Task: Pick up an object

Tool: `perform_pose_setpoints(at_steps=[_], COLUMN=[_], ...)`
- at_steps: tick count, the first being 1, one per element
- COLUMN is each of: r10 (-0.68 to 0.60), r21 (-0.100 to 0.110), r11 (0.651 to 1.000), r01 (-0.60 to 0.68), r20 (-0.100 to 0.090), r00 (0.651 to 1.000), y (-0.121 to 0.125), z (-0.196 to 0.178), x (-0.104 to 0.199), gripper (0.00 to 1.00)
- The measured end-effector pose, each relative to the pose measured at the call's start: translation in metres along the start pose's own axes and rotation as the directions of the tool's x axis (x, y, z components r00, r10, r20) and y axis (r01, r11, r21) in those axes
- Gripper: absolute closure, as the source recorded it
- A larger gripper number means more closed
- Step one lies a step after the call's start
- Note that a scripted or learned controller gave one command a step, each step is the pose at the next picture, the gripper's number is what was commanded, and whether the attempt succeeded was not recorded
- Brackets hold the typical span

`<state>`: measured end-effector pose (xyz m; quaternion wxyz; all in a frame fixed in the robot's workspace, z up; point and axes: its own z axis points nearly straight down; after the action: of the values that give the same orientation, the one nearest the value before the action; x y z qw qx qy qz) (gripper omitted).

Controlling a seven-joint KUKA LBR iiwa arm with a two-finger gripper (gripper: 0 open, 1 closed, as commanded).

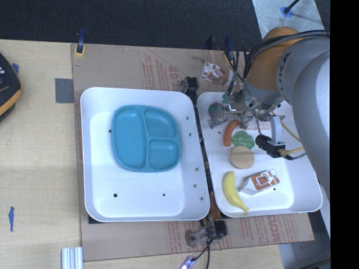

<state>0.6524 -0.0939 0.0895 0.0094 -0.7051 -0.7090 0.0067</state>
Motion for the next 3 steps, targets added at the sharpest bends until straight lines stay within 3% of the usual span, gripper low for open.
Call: perform_pose_setpoints(at_steps=[1,2,3], r10=[0.003,0.001,0.002], r21=[-0.019,-0.017,-0.021], r11=[1.000,1.000,1.000], r01=[-0.003,-0.001,-0.001], r20=[0.004,0.004,0.003], r00=[1.000,1.000,1.000], y=[-0.024,-0.024,-0.065], z=[-0.002,-0.012,-0.102], x=[-0.028,-0.028,0.004], gripper=[0.00,1.00,1.00])
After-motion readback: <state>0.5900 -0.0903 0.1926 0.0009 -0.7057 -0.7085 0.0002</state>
